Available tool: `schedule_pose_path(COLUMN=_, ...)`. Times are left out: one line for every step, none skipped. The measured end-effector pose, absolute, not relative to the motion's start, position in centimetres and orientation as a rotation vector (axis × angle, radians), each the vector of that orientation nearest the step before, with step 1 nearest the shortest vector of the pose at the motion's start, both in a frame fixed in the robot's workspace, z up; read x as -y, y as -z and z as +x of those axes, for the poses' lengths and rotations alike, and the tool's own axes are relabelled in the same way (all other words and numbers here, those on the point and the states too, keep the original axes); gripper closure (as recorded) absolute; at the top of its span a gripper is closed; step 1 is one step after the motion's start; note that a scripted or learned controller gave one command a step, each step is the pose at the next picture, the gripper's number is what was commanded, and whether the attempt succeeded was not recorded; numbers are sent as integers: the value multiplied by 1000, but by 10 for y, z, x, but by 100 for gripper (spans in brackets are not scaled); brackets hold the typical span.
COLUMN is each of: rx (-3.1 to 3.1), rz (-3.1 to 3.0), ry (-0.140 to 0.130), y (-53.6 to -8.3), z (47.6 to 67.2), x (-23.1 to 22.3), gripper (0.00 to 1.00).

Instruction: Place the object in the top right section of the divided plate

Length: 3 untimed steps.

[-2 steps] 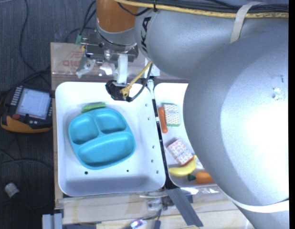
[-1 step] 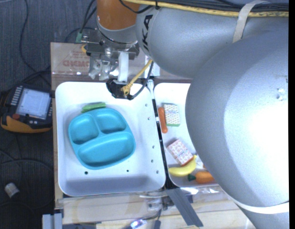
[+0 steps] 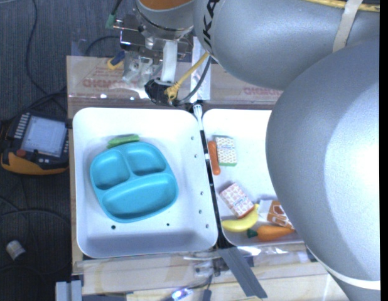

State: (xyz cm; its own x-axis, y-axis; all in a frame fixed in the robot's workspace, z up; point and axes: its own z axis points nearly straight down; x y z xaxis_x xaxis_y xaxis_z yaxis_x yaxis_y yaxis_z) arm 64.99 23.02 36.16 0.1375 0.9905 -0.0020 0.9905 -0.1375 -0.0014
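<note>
A blue divided plate point(image 3: 134, 180) with three sections lies in the left bin point(image 3: 93, 121). A green flat object point(image 3: 123, 140) rests on the bin floor against the plate's far edge, outside the plate. All three plate sections hold nothing. My gripper point(image 3: 151, 68) hangs beyond the far rim of the left bin, over the cardboard strip, well away from the plate and the green object. Nothing shows in its grasp.
The right bin point(image 3: 244, 123) holds a white patterned packet point(image 3: 226, 149), an orange stick point(image 3: 213, 157), a second packet point(image 3: 236, 199), a banana point(image 3: 240, 222), a carrot point(image 3: 272, 232) and an orange packet point(image 3: 277, 213). The grey arm point(image 3: 326, 137) covers that bin's right side. A handheld pendant point(image 3: 34, 143) lies left of the bench.
</note>
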Motion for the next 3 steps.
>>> schedule_pose_path(rx=-1576, rz=2720, ry=10, y=-260, z=608, x=-234, gripper=100)
schedule_pose_path(rx=-1366, rz=2831, ry=-33, y=-116, z=591, x=-237, gripper=100)
schedule_pose_path(rx=-1075, rz=2950, ry=-103, y=-110, z=550, x=-238, gripper=100)
